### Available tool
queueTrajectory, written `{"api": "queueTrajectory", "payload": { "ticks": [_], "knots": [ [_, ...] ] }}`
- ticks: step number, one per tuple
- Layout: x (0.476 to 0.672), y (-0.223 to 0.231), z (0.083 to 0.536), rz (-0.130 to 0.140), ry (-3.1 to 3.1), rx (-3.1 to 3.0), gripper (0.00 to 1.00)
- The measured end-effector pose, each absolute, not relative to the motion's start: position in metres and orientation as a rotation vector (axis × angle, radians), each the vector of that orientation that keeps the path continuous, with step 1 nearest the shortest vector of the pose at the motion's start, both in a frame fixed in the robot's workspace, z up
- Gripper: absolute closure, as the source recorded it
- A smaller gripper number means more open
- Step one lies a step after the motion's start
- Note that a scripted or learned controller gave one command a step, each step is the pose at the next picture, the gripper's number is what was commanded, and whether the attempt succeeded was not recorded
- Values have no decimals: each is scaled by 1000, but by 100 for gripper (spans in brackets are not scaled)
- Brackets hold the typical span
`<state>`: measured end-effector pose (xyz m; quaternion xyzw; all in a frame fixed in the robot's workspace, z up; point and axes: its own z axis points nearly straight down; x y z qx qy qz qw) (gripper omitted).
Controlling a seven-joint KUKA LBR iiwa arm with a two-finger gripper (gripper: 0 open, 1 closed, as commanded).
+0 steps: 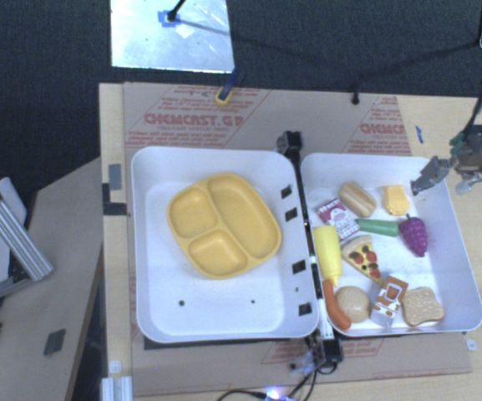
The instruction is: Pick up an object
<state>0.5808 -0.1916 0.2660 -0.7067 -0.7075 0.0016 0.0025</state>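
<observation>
Metal two-finger claw [441, 176] hangs over the right bin's far right corner, fingers spread, nothing between them; approach step, no grasp yet. Nearest candidates: yellow wedge of toy cheese [397, 199] near the shallow white right bin's [466, 286] far edge; purple toy grape bunch [414, 235] just nearer, long axis running far-to-near, stem end pointing to the far edge. Judgement: next move calls for travel inward from the corner, descent, fingers set across the short width of the chosen piece; neighbours lie close, so a crowded grasp is the risk.
</observation>
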Motion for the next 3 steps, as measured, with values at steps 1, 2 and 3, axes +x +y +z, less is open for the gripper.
{"api": "queueTrajectory", "payload": {
  "ticks": [1, 2, 3],
  "knots": [
    [583, -191, 270, -2, -2226, -2220, 0],
    [575, -195, 211, 3, -2220, -2218, 0],
    [576, -200, 150, 3, -2220, -2218, 0]
  ]
}}
